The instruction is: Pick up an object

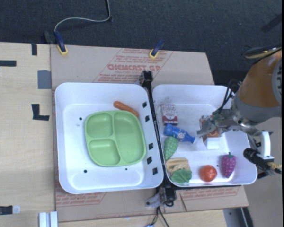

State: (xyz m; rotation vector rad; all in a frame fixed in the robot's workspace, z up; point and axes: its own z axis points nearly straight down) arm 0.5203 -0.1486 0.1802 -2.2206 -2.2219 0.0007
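My gripper [208,128] hangs low over the right bin [191,97], right of its middle, just above a small white block [213,143]. Left of it lie a red and white carton [169,113], a blue toy [179,134] and a green bumpy vegetable [171,148]. Along the bin's front sit a sandwich [177,164], a green leaf [182,176], a red tomato [208,173] and purple grapes [228,165]. Nothing is visibly lifted with the gripper.
The left bin [68,126] holds a green divided plate [115,139] and an orange carrot [126,108] behind it. A black divider clip [146,78] joins the bins at the back. The arm's grey and orange body [260,93] overhangs the right bin's right wall.
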